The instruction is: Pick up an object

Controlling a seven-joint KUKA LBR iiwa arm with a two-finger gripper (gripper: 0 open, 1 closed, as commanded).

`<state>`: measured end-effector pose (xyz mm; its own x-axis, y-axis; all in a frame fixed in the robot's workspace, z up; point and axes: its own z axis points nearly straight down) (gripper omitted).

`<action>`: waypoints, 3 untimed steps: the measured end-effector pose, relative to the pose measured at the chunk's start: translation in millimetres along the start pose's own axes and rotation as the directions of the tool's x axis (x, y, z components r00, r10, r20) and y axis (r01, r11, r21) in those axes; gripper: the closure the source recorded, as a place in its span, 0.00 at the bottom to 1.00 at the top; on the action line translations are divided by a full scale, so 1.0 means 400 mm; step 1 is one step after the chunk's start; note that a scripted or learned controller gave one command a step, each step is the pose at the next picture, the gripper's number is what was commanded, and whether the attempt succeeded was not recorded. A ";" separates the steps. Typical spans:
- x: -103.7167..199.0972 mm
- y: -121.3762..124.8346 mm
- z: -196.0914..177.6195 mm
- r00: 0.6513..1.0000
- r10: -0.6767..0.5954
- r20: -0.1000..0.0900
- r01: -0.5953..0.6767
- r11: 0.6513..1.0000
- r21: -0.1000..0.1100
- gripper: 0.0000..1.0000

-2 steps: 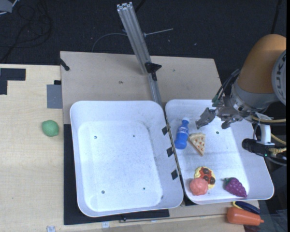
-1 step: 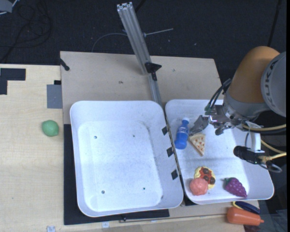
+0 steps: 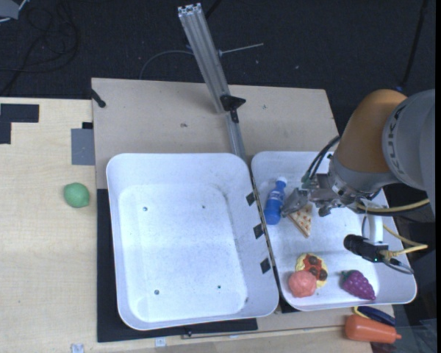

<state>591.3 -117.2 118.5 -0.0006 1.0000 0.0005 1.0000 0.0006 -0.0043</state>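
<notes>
Tabletop's right bin (image 3: 404,289): hand (image 3: 303,210), spread unclear, hovers at pizza slice (image 3: 302,220) beside blue bottle (image 3: 274,201); descend centred, avoid bottle.

The left bin (image 3: 180,234) has lots of open floor to reach into, but the right bin (image 3: 404,289) is crowded, with a blue bottle (image 3: 274,201), a pizza slice (image 3: 302,220), a pink ball (image 3: 302,284), purple grapes (image 3: 358,284) and the big arm (image 3: 378,145) in the way.
</notes>
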 end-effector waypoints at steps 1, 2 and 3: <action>-0.004 0.002 -0.031 1.000 0.003 0.000 -0.003 1.000 -0.004 1.00; -0.023 -0.011 -0.150 1.000 0.002 0.001 -0.002 1.000 -0.008 1.00; -0.036 -0.008 -0.257 1.000 0.002 0.001 -0.002 1.000 -0.008 1.00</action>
<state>588.4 -131.6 221.5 0.0010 1.0000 -0.0007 1.0000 -0.0010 0.0033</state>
